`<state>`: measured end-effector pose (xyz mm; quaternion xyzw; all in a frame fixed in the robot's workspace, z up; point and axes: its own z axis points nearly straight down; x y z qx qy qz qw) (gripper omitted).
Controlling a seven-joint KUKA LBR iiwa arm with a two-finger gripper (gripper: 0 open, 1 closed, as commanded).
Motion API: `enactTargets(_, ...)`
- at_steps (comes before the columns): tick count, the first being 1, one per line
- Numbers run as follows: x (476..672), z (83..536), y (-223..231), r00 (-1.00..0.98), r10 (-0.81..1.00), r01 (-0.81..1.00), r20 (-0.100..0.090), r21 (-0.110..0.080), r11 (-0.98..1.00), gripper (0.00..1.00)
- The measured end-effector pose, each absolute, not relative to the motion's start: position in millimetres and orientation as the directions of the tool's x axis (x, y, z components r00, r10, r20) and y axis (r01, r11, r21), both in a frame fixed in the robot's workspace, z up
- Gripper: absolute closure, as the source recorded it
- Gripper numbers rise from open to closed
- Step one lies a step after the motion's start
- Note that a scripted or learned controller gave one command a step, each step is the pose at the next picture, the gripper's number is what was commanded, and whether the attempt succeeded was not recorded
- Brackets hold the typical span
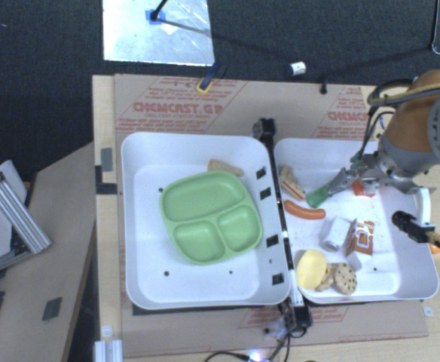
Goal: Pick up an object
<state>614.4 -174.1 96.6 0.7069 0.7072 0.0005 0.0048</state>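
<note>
Dark carpet surrounds a cardboard-topped bench that carries two shallow white bins side by side. In the left bin (141, 202) sits a green divided tray (209, 217), with a tan biscuit-like piece (225, 167) just beyond its far edge. The right bin (423, 277) holds the clutter: a wedge of sandwich (290, 181), a hot dog (304, 211), a small grey box (333, 233), a red-and-white packet (359, 237), a yellow round piece (312, 267) and two cookies (339, 278) near the front wall.

The arm (423, 127) reaches in from the right, its gripper (362, 173) low over the far half of the right bin. A green-tipped object (327, 188) runs from the gripper's near side down and to the left, its long axis pointing at the hot dog. It seems to lie at the fingers rather than between them, but the view is too coarse to be sure, and whether they are open or closed cannot be told. A small red item (364, 190) sits just under the gripper, the nearest candidate; the hot dog lies further left, crosswise
</note>
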Motion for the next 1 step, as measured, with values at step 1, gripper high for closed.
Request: enactTargets(1, 616.8, 109.9, -173.6, -0.001, 1.0, 1.0, -0.005, 0.014, 0.001, 1.0)
